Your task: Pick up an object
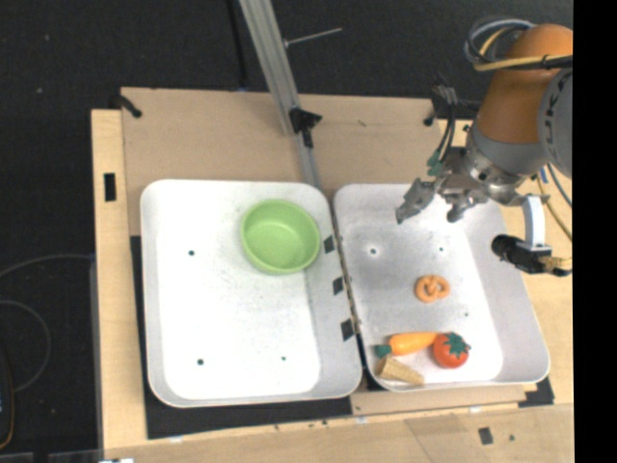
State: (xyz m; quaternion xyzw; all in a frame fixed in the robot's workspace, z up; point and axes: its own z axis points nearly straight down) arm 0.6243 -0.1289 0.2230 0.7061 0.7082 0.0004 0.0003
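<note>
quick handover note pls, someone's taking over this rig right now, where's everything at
Gripper: open, holding nothing, hovering over the far part of the right bin.
Right bin: orange pretzel-shaped toy mid-bin; toy carrot, tomato and a tan wedge along the near edge.
Left bin: green bowl.
Done: nothing picked yet.
Left: choose an object, descend, grasp, lift.

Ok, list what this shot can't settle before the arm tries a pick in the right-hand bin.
- Orange round piece in the right bin: too small in the camera view to identify.
- Tan piece at that bin's near rim: its shape is too small to read, and whether it touches the carrot.
- Gripper: the slanted overhead angle hides its height above the bin floor.
- Green bowl: its underside is hidden by its own wall.
</note>
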